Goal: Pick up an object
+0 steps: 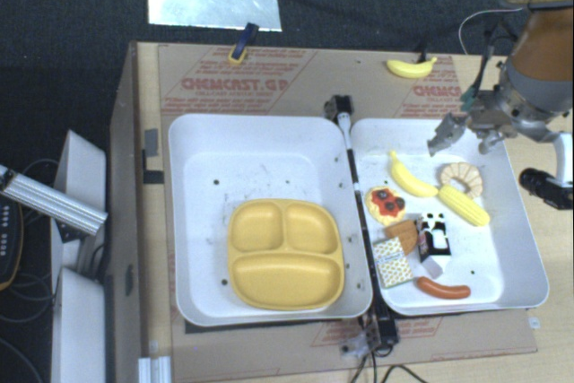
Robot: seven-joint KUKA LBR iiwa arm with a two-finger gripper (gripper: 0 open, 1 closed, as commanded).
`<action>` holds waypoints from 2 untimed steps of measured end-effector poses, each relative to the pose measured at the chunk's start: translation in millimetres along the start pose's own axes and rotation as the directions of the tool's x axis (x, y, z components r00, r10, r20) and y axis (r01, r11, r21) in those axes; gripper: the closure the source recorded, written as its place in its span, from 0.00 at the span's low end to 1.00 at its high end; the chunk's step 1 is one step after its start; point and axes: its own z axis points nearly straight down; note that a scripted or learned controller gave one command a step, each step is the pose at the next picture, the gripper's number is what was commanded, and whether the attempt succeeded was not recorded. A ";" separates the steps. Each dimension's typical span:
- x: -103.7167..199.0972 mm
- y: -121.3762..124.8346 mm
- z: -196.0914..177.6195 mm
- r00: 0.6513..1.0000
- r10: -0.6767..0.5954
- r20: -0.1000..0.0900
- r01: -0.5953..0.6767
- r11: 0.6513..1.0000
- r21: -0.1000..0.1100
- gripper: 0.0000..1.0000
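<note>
- Gripper [466,132], fingers spread and holding nothing, hovers just above the toy banana [411,176].
- Banana: smooth, curved yellow plastic, beside a ridged corn cob [464,205].

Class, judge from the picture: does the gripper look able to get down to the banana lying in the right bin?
Probably yes. The gripper hangs above the right bin, just up and right of the banana. Nothing lies on the banana; the ring-shaped pastry sits close beside it.
</note>
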 end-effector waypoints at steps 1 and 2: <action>21.2 34.4 96.8 1.000 -0.001 -0.001 0.001 1.000 0.004 0.00; 16.7 6.2 162.7 1.000 0.002 0.000 -0.002 1.000 -0.002 0.00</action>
